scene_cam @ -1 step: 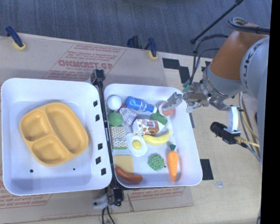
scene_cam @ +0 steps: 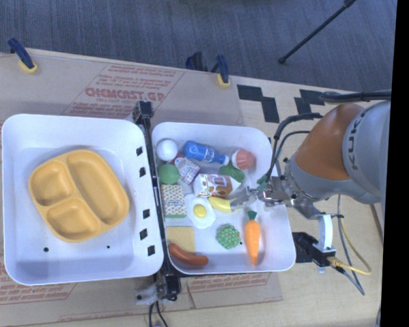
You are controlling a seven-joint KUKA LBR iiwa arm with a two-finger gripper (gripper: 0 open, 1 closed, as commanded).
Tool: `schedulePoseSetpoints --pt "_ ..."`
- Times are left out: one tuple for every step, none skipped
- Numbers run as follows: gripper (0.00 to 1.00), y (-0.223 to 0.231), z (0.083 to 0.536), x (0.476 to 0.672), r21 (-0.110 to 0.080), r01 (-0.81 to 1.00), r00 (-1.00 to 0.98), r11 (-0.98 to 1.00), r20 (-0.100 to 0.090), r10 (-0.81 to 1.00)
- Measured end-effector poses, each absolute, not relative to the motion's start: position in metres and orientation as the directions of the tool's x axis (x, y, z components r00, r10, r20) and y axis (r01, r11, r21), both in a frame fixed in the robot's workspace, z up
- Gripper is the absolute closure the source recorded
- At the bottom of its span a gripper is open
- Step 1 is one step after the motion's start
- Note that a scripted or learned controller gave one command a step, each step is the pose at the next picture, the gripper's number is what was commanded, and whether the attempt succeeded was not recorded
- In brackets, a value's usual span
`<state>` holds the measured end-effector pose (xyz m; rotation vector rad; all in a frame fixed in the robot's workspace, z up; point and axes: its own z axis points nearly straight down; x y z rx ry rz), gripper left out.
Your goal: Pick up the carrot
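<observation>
I see the carrot [scene_cam: 253, 240] lying lengthwise in the lower right of the right bin [scene_cam: 279, 146], tip toward the bottom rim, green top upward. My hand [scene_cam: 247, 198] sits just above that green top, reaching in from the right; I cannot tell whether it is apart or together. A toy fried egg [scene_cam: 200, 211] and green vegetable [scene_cam: 228, 236] crowd the carrot's left, likely why I approach from the right.

The carrot [scene_cam: 253, 240] looks like smooth, slightly glossy plastic, and so does the yellow divided plate [scene_cam: 78, 194]. Both white bins [scene_cam: 15, 252] have a smooth matt plastic surface. The bench [scene_cam: 51, 83] is covered with matt brown cardboard.
</observation>
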<state>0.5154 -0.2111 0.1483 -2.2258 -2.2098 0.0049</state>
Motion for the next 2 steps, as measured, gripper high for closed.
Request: schedulePoseSetpoints --pt "0.00 -0.194 0.091 0.499 -0.003 0.977 -0.215 0.215 0.003 0.977" --pt "1.00 -0.194 0.102 0.500 -0.004 0.976 -0.218 0.218 0.003 0.976"
